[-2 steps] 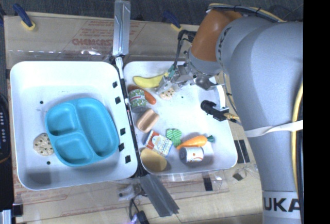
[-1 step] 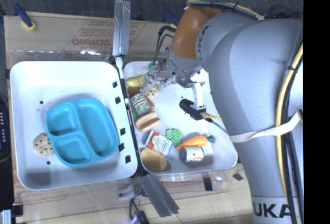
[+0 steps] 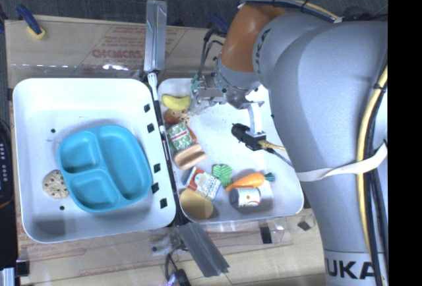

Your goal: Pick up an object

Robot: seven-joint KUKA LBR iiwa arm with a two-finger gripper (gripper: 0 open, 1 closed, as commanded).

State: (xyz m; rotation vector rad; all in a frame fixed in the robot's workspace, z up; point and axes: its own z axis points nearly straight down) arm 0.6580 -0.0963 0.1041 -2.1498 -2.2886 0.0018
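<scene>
The arm's grey bulk (image 3: 330, 93) looms over the right bin (image 3: 290, 202), its gripper (image 3: 201, 95) low just beside the banana (image 3: 175, 103), fingers' spread unreadable, nothing visibly lifted, so the pick remains undone.

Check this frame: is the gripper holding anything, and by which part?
Cannot be told. The gripper sits low in the right bin, right beside the banana, but nothing visibly sits between its fingers.
</scene>
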